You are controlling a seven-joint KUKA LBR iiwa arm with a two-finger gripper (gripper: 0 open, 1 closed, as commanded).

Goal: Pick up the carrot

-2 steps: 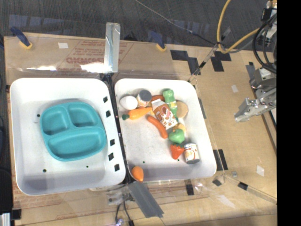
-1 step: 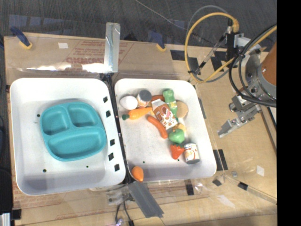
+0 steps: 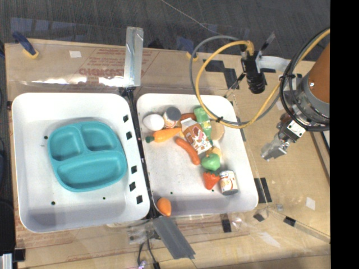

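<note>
My pincer (image 3: 276, 148) hangs over the table (image 3: 291, 200) to the right of the right bin (image 3: 168, 198), outside its rim and well apart from the carrot (image 3: 162, 135); nothing sits between its fingers, and I cannot tell whether they are open or closed. The carrot lies in the right bin's upper left part, lengthwise, touching a white ball (image 3: 152, 121) above it. Near it lie a sausage (image 3: 188, 149), a small carton (image 3: 197, 138), a green pepper (image 3: 211, 161) and a can (image 3: 228, 182). The left bin (image 3: 33, 206) holds a teal tray (image 3: 85, 154).
</note>
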